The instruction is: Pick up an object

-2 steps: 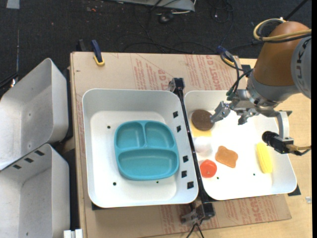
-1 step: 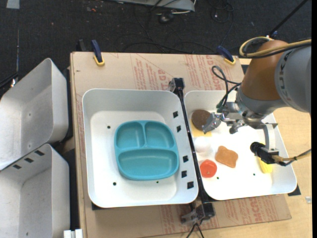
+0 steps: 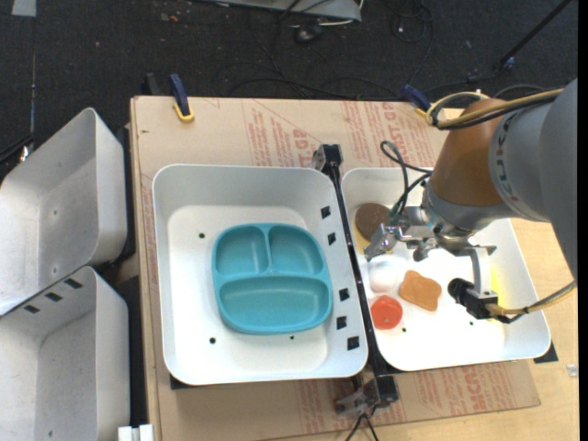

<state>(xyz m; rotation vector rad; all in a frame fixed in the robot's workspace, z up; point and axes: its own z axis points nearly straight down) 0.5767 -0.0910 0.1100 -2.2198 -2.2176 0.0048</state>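
since the gripper (image 3: 390, 240) hangs w/ fingers apart over the right bin (image 3: 528, 343), just above the white ball (image 3: 385, 274) & beside the brown disc (image 3: 372, 219), drop straight, centre on it, then close.

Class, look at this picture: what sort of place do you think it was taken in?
Probably a robotics lab: a grey arm reaches over two white bins on a cardboard-topped bench, with loose cables on dark carpet behind.
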